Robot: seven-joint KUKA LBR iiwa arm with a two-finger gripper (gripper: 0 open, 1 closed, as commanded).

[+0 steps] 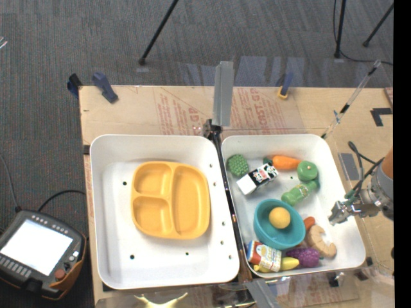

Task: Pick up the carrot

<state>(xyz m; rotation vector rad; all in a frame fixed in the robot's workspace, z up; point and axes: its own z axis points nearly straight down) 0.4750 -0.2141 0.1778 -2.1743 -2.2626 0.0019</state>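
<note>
The carrot [286,162] is orange with a small green top. It lies flat near the far wall of the right bin [343,165], its top pointing left. My gripper [341,212] hovers at that bin's right side, well to the right of the carrot and nearer the camera. Nothing shows in its grasp. A green apple [307,171] and a green toy [299,193] lie between the carrot and the gripper.
Around the carrot are a bumpy green ball [238,165] and a black-and-white carton [258,177]. A teal bowl [270,231] holds a yellow ball. Bread [319,241], grapes [307,256] and a can [264,255] crowd the front. A yellow divided plate [171,199] sits in the left bin.
</note>
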